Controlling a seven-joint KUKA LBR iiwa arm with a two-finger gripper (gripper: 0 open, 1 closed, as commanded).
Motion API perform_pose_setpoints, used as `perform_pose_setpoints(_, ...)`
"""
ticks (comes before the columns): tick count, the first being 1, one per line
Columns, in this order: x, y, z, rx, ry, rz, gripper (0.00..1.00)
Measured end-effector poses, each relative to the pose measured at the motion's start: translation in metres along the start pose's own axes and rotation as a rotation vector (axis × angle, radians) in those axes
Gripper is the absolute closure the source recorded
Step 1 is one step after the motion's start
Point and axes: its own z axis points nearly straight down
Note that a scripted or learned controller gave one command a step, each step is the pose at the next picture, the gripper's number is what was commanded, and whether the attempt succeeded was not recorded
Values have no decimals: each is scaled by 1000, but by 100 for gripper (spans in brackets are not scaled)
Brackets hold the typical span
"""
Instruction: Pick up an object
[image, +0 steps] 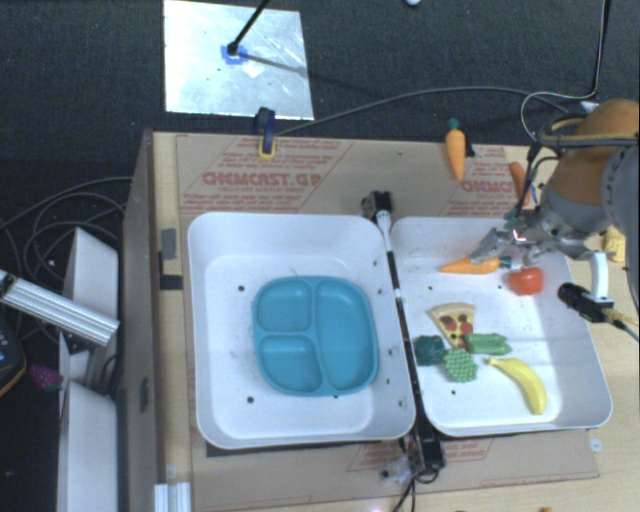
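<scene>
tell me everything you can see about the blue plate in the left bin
The blue plate is a rounded-rectangle tray, plastic-looking, light blue, split into three compartments by raised ridges. It lies flat and upright near the middle of the left bin, resting on the bin's floor. Nothing lies in it or touches it otherwise.

Dark speckled carpet (80, 90) covers the floor around the bench. A shiny square sheet (238, 60) lies on it at the far side. Black cables (60, 215) loop at the left, near white and metal framing (70, 310). Brown printed cardboard (300, 175) tops the bench
</scene>
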Motion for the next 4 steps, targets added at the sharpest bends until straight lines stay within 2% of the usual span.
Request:
perform_pose_setpoints(1,0,-17,1,4,0,0,0)
perform_pose_setpoints(2,51,13,10,16,-1,0,0)
perform_pose_setpoints(3,113,-19,5,20,0,0,0)
perform_pose_setpoints(4,118,-81,10,22,-1,3,0)
